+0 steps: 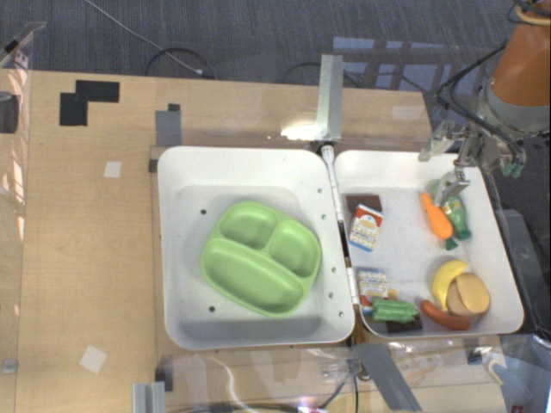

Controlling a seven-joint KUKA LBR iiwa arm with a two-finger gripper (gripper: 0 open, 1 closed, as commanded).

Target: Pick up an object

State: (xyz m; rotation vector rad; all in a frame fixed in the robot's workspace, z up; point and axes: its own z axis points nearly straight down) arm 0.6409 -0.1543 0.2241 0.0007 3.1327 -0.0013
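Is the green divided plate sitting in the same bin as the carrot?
No, the green divided plate lies in the left bin, while the carrot lies in the right bin.

**Two bins, side by side on the worktop**

The left bin [172, 231] holds a divided plate [261, 256] near its middle. In the right bin [387, 166], a small carton [366, 228] lies near the left wall, with a flat packet [372, 281] and a bean pod [392, 309] nearer the camera. A carrot [437, 216] lies toward the right wall; a banana [448, 280], cookie [471, 295] and sausage [445, 316] cluster in the near right corner. The pincer [451, 181] hangs over the carrot's far end.
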